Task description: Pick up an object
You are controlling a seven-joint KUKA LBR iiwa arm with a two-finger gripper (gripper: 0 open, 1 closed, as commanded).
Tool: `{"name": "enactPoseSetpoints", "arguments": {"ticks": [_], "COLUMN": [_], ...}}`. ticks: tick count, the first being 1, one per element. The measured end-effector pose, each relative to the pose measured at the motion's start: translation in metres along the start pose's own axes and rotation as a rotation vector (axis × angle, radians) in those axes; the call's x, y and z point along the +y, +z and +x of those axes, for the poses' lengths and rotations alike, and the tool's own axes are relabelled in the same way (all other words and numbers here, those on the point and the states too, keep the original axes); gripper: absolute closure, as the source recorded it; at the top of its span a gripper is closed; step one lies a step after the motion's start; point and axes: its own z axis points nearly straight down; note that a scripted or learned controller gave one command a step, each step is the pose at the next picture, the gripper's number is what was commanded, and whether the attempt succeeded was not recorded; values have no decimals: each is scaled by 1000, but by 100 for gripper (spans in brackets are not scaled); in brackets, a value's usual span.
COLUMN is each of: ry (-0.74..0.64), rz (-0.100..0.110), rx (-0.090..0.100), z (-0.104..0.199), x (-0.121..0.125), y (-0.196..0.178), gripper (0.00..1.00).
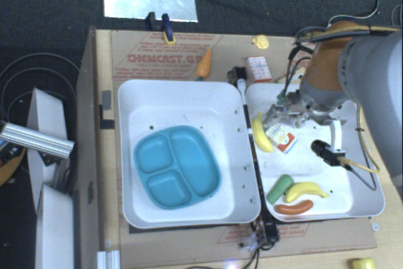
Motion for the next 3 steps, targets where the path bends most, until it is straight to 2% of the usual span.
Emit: {"name": "enactPoseSetpoints", "arguments": {"ticks": [1,2,3], "ry": [1,-4,-3], "rz": [-6,-11,-8], "rx": [-4,-3,1], "z": [5,-32,-4], "x": [-30,44,0], "y": [1,1,-67], "gripper": [0,0,0]}}
